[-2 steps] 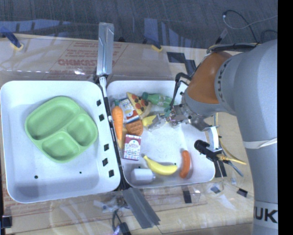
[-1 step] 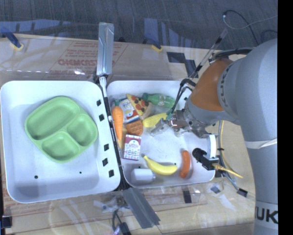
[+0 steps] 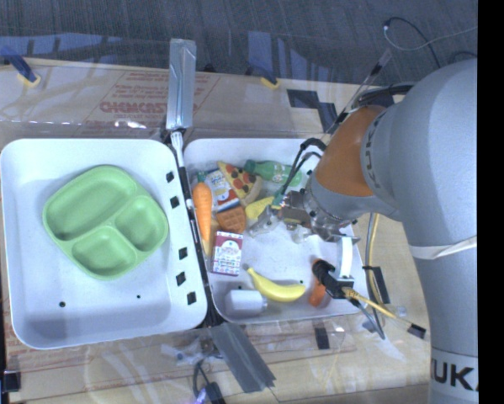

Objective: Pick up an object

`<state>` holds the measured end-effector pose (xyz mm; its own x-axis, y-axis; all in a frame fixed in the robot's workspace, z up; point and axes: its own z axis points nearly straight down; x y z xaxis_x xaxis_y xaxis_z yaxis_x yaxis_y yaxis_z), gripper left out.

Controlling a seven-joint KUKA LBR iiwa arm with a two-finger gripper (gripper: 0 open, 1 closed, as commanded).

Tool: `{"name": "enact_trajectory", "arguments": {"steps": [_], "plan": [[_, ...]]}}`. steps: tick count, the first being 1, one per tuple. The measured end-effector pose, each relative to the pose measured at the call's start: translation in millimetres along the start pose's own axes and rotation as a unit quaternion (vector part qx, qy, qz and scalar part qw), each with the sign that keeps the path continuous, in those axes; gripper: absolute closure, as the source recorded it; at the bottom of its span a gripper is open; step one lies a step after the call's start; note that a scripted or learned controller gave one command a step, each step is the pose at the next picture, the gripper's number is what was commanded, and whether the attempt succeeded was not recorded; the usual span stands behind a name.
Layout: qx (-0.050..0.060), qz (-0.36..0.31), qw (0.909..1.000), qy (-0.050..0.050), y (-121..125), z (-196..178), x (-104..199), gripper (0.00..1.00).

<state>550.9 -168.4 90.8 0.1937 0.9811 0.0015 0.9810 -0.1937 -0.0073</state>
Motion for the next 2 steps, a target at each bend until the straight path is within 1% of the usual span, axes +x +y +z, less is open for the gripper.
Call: {"name": "enact_trajectory", "arguments": {"steps": [1, 2], "plan": [[-0.003, -0.178, 0.9840, -0.001, 29, -53, 51, 0.00], [-0.005, -0.237, 0.9716, -0.002, 25, -3, 79, 0.00]]}}
